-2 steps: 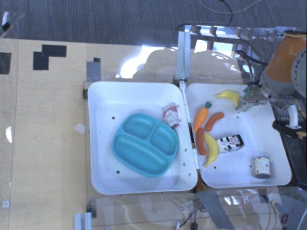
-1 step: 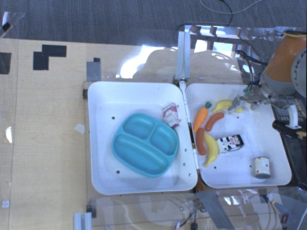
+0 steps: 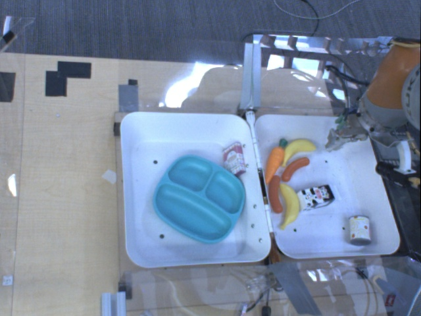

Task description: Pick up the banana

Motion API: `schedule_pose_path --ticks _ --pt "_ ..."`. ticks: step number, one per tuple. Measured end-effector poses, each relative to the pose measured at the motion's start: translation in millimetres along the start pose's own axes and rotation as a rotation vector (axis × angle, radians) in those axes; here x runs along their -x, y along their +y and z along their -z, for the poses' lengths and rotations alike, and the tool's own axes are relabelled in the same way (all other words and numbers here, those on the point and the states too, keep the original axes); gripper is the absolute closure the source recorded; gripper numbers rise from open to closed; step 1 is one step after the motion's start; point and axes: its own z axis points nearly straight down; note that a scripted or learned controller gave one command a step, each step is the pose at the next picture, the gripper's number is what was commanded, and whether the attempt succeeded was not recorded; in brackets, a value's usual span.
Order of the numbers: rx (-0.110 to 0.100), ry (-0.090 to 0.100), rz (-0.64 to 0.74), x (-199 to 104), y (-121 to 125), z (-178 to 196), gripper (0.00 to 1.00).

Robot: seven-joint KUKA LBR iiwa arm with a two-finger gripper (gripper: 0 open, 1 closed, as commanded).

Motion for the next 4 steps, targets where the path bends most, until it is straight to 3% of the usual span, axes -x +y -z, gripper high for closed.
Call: schedule_pose_path --ticks 1,2,3,4 --pt "0.0 0.0 0.0 -0.3 0.1 -0.1 0.0" --pt "-0.009 0.005 0.162 -56.8 8.2 81.6 0.0" --pt "-0.014 0.009 0.219 -116.0 -62.6 26.4 0.0" --pt "0.001 0.002 0.287 -123.4 -114.4 -16.7 0.0"
